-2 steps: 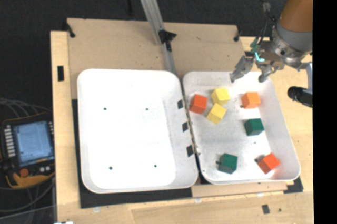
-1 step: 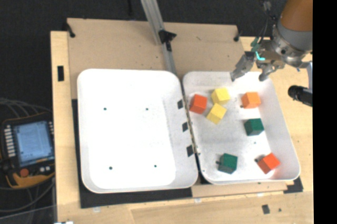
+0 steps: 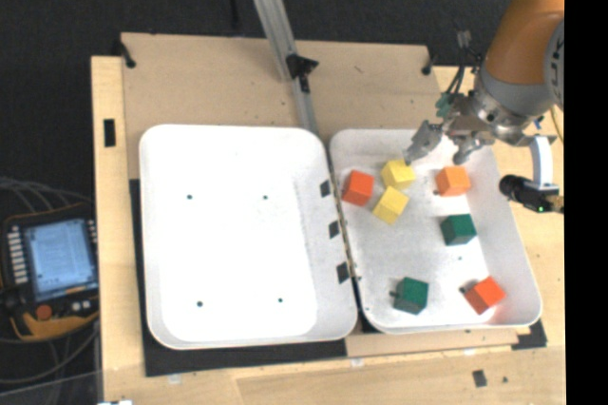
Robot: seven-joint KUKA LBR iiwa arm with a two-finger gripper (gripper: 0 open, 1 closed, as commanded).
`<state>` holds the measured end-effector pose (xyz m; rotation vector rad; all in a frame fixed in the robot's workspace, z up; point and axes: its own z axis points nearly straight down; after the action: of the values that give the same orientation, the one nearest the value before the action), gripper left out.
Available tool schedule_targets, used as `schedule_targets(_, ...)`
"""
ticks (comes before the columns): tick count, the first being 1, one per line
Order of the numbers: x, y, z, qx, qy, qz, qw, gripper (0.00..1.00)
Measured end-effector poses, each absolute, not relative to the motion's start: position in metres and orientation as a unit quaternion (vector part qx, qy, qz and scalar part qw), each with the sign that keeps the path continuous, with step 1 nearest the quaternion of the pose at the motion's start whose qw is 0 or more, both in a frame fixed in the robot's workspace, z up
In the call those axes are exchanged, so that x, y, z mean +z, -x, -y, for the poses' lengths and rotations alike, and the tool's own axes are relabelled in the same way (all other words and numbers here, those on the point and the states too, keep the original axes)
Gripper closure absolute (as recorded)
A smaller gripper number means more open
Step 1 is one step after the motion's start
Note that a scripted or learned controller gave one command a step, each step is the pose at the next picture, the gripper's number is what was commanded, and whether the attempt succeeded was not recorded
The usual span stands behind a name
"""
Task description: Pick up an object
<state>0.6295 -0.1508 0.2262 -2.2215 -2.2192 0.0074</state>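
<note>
Right bin [image 3: 508, 232] contains seven blocks: two yellow blocks [image 3: 394, 189] touching, red block [image 3: 357, 187] beside the divider, orange block [image 3: 453, 181], two green, one orange-red near the front corner. Gripper [image 3: 445, 144] open over the back edge, holding nothing. Left bin [image 3: 152, 232] offers open room

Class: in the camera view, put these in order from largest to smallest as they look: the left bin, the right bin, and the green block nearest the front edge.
1. Left bin, the largest.
2. Right bin, narrower than the left one.
3. Green block, by far the smallest.
</note>
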Motion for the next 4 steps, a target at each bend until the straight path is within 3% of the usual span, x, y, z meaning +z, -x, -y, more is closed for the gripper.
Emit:
schedule_targets(2, 0.134, -0.623, 0.152, 0.0012, 0.708, 0.706, 0.000, 0.00)
schedule_targets(3, 0.148, -0.625, 0.152, -0.0017, 0.709, 0.705, -0.003, 1.00)
schedule_targets(4, 0.212, -0.631, 0.149, -0.0025, 0.706, 0.708, -0.004, 1.00)
